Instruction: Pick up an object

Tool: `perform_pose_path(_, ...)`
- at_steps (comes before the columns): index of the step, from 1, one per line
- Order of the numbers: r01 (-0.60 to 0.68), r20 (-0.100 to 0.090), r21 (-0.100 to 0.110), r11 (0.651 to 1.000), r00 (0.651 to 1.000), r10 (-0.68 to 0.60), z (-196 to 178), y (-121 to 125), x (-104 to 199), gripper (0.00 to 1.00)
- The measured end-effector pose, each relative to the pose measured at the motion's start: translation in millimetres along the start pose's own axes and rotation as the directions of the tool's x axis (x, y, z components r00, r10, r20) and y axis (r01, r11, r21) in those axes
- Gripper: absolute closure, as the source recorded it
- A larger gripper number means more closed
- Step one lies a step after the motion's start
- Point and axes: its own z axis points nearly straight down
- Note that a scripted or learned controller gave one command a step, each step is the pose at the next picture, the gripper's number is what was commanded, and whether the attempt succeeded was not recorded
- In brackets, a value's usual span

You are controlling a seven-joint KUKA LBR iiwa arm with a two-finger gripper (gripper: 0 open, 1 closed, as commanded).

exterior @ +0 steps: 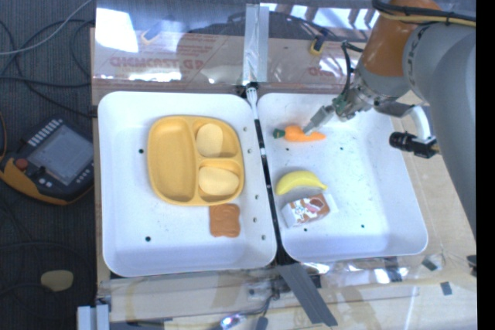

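Now the pincer (315, 122) is low in the right bin (387, 189), just above the carrot (303, 135); its opening I cannot tell.

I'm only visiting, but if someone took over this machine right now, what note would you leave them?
Pincer: low in the right bin, tip at the carrot; whether it grips is unclear.
Right bin also holds a banana and a small packet.
Left bin: yellow divided tray, brown piece beside it.
Done: arm is at the carrot.
Left: nothing lifted yet.
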Motion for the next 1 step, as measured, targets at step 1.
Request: perform_pose_path(1, 0.088, -0.021, 0.002, 0.996, 0.996, -0.088, 18.0, -14.4, 58.9, 0.0)
